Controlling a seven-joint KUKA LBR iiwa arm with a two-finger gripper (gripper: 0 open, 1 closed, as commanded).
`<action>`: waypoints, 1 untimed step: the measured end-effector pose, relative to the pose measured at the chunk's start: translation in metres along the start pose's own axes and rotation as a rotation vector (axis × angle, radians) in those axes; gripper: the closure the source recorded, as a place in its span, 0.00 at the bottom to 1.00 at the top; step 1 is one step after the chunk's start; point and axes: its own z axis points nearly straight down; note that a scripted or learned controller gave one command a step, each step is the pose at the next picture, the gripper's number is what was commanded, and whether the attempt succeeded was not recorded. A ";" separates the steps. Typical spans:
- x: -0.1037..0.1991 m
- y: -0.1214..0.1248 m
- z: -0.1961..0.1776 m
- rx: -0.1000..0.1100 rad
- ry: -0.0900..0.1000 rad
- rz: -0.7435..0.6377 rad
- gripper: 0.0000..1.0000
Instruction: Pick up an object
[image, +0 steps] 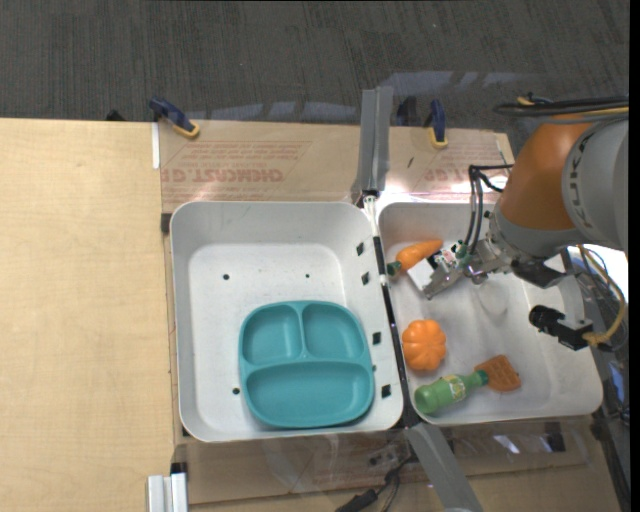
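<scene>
Bench surface (70, 300) of pale wood carries a cardboard sheet (260, 165) clamped at its far edge, and on that sheet two shallow white bins stand side by side, touching along a central divider. Left bin (200, 260) holds one item: a teal divided plate (305, 362) with three compartments, lying flat toward the near right corner. Right bin (560, 395) holds the smaller items. Arm (560, 180), grey with an orange band, reaches over the far half of the right bin. Its gripper (455, 268) sits low near the far left of that bin, just beside a toy carrot (415, 254) that lies against the divider. Whether the claw is released or clenched cannot be told; nothing is visibly between the fingers. Toy pumpkin (424, 343), orange, rests near the divider at mid-bin. Green bottle (447, 391) lies on its side at the near left. Small orange-brown piece (501, 373) lies at the bottle's capped end, type not determinable.
</scene>
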 end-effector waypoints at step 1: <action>-0.018 0.054 0.010 0.049 0.023 0.107 0.00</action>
